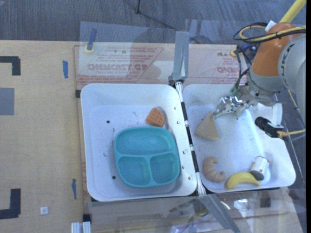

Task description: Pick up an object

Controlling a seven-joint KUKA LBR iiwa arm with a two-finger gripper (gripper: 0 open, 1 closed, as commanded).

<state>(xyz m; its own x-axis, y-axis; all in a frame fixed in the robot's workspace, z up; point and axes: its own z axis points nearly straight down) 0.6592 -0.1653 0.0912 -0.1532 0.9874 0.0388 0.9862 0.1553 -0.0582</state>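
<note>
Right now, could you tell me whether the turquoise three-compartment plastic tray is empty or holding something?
Empty: the turquoise three-compartment plastic tray shows bare compartments; the orange waffle piece lies outside it.

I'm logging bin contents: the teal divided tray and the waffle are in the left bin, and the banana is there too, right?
Not quite. The camera view shows the banana in the right bin, near its front edge. The teal divided tray and waffle are in the left bin.

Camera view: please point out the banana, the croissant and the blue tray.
banana (pixel 243 179), camera view, middle of its yellow curve, in the right bin.
croissant (pixel 213 169), camera view, middle of its bent body, right bin.
blue tray (pixel 144 140), camera view, floor of its large upper compartment, left bin.
</note>
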